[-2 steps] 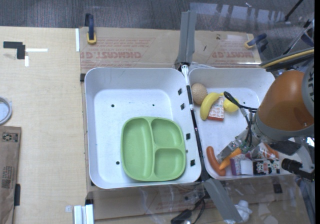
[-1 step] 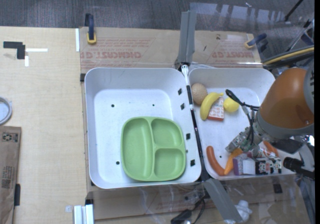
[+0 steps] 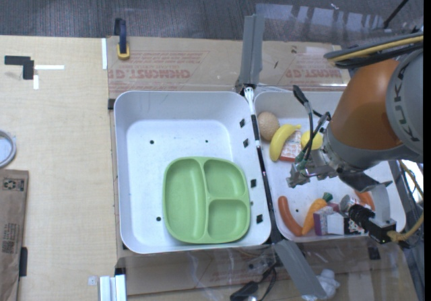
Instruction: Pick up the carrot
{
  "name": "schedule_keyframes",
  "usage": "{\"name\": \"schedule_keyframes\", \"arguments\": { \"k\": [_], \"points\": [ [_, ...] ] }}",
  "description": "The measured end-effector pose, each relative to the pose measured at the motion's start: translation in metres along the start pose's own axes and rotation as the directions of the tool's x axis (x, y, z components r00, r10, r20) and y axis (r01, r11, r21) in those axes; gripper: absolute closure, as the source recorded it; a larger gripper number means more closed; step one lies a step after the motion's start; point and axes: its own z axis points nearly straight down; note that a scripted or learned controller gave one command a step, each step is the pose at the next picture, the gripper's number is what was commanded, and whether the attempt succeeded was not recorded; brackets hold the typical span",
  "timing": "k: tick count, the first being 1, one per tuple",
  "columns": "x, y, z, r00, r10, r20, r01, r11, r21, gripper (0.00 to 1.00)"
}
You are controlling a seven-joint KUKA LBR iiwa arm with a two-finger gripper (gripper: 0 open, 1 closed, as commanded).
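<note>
While the gripper (image 3: 301,175) hovered over the right bin (image 3: 397,229), I couldn't tell its opening; nothing visibly held. Carrot (image 3: 314,214) lay near the bin's near edge, just right of the red sausage (image 3: 289,217); green tray (image 3: 205,199) sat in the left bin (image 3: 128,158).

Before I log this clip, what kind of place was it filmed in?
Most likely a robotics lab bench set up for picking trials. Two white bins sit side by side on a wooden table, a grey and orange arm reaches over toy food, and a green divided plate lies in the left bin.
</note>
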Motion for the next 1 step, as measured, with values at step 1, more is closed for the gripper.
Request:
{"name": "schedule_keyframes", "arguments": {
  "k": [1],
  "points": [
    [0.0000, -0.0001, 0.0000, 1.000, 0.000, 0.000, 0.000, 1.000, 0.000, 0.00]
  ]
}}
